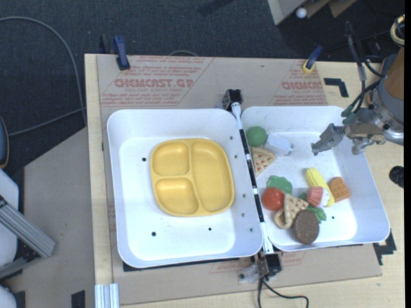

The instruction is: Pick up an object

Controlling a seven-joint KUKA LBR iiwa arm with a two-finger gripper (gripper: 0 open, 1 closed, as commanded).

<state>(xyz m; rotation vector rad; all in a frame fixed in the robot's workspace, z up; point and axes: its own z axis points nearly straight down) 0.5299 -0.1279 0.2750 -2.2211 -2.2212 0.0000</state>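
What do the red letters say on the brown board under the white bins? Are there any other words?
"CHEMCAST GP": printed in red on the brown board, behind the left bin.
"CHEMCAS...": the same red print behind the right bin, partly cut off.
The smaller red lines beneath both are too blurred to read.
No words on the yellow tray or toy food.

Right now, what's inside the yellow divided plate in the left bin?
The yellow plate sits in the left bin; all three compartments show bare. The toy food lies in the right bin. What is under the plate is covered.

Hand (340, 142) low at right — fingers spread, nothing between.
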